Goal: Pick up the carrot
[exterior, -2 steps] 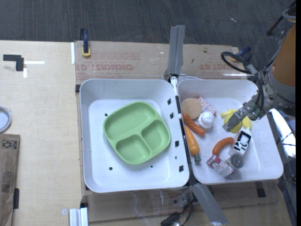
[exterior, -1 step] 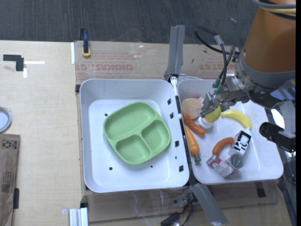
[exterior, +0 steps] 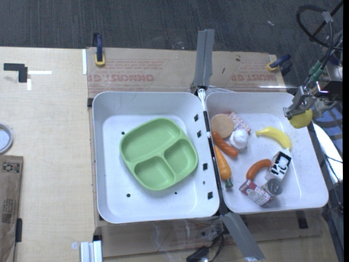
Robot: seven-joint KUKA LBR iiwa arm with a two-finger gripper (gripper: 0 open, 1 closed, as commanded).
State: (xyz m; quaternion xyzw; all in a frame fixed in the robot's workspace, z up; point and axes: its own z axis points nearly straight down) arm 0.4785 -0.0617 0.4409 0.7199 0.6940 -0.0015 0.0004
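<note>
We see the carrot lying in the right bin, pushed up against the bin's left wall. A sausage lies just beside it, and a round bun sits a little above. The gripper is at the bin's far right rim, well apart from the carrot. Something yellow sits right under it, but we cannot tell if the fingers are spread or pinching.

We think the wall could get in the way, so the fingers may bump it or slide off. They might also grab the sausage by mistake, since it looks alike.
</note>
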